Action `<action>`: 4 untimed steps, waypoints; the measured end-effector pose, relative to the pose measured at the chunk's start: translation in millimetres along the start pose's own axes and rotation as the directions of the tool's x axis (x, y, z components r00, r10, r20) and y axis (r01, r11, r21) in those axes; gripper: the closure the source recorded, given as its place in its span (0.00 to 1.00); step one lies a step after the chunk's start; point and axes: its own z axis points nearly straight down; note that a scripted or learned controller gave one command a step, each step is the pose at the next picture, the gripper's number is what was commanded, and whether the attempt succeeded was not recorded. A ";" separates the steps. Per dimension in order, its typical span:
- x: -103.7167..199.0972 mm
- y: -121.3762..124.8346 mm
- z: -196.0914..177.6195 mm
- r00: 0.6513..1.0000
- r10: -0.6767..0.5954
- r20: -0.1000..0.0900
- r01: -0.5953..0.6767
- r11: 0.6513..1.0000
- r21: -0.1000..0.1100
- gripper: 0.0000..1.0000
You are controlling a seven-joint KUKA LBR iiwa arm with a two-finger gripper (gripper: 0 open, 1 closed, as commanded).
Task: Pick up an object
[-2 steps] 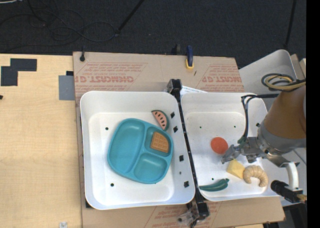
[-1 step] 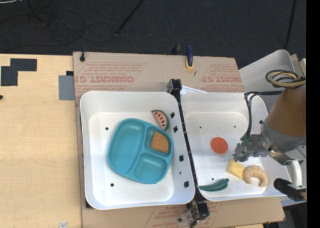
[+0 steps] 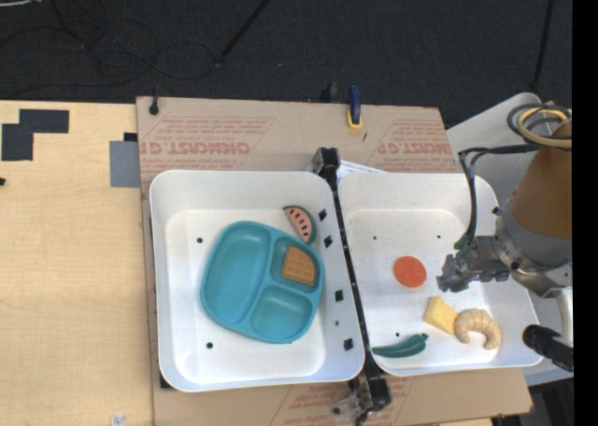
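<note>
in the right bin (image 3: 402, 192), gripper (image 3: 457, 272) beside flat round orange disc (image 3: 409, 272).

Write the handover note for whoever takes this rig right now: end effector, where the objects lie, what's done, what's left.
End effector: low over the right bin, just right of the orange disc; nothing seen between its fingers, and I cannot tell their state.
Right bin: orange disc, yellow wedge, croissant, green pepper by the front wall.
Left bin: teal divided plate with a waffle piece in one compartment; watermelon slice beside the plate.
Done: nothing lifted.
Left: grasp and lift one object.
</note>
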 end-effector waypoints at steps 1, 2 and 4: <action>66.3 -4.6 30.0 1.000 -0.002 -0.003 0.002 1.000 0.010 1.00; 173.4 20.2 32.7 1.000 -0.007 -0.002 0.007 1.000 0.006 1.00; 250.5 5.1 73.9 1.000 -0.002 0.000 0.002 1.000 0.012 1.00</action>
